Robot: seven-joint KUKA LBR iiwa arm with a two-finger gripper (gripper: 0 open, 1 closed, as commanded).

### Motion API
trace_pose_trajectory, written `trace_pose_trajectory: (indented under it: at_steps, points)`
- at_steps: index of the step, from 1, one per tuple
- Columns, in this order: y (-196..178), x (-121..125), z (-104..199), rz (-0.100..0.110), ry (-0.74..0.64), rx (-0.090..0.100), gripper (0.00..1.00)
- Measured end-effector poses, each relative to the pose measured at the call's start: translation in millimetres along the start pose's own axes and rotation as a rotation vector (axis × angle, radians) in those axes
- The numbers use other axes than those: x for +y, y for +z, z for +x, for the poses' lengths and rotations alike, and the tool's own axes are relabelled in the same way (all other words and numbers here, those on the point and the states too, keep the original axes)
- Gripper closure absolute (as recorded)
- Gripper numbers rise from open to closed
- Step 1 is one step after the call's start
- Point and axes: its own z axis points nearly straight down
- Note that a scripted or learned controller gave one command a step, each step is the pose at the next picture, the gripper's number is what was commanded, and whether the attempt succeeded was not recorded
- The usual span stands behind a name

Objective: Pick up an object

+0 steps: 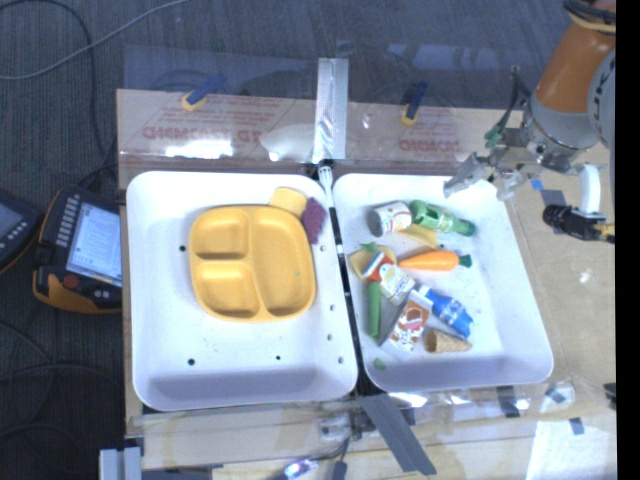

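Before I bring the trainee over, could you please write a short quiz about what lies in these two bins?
1. True or false: the yellow divided plate lies in the left bin.
2. The toy carrot lies in the: A) left bin B) right bin C) bench.
3. Fill in: the gripper hovers over the right bin's far ____ corner.

Key: 1 true; 2 B; 3 right.

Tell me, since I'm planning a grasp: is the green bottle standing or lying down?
Lying down: the green bottle rests on its side in the right bin.
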Motion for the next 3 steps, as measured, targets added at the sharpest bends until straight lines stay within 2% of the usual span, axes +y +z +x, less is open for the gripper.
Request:
trace_pose_trajectory:
  at_steps: [1,2,3]
  points:
    - [96.5,-8.8,28.7,-0.018,0.021,-0.012,0.00]
    - [95.1,-11.9,32.1,-0.004,0.019,-0.006,1.00]
    - [94.8,-11.6,32.1,-0.005,0.019,-0.006,0.00]
